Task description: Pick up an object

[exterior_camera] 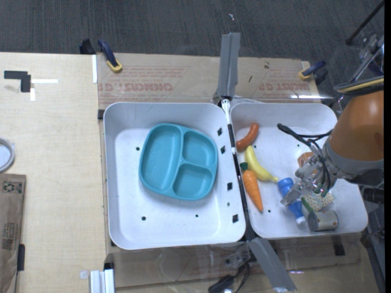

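The right bin (278, 227) holds a yellow banana (257, 166), an orange carrot (253, 190), a reddish sausage (247, 137), a blue object (289, 196) and a grey can (324, 220) lying near the front right corner. My gripper (308, 185) hangs low over the right side of this bin, just right of the blue object and above the can. An orange item (305, 159) peeks out behind it.
A teal divided plate (179, 161) lies in the left bin (122, 182). A grey divider post (230, 63) rises between the bins at the back. Blue-and-yellow clamps (109, 55) hold the cardboard backing. A tape roll (5, 155) sits at the far left.
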Available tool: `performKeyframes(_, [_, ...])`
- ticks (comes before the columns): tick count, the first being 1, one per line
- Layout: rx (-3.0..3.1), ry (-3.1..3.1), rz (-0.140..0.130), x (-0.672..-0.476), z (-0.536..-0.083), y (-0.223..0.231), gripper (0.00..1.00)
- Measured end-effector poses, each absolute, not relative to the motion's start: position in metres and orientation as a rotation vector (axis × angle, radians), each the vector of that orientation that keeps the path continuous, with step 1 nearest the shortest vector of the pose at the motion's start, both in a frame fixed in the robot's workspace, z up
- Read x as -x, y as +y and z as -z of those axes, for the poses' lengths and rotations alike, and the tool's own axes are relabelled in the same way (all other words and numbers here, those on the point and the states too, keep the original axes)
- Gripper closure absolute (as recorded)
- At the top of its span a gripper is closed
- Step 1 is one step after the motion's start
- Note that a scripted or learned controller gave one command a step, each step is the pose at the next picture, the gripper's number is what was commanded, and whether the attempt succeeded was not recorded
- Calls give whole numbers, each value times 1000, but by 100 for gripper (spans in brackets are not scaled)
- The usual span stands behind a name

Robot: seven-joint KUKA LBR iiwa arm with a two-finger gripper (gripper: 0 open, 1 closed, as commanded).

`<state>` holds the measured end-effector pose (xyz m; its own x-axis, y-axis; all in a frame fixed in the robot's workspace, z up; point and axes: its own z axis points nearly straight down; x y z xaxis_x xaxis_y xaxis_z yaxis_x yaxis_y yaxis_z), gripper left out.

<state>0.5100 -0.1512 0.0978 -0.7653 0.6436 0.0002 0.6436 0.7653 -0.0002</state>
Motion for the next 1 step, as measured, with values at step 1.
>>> performKeyframes(1, [1081,-2952,2,-511,-107,-151,100])
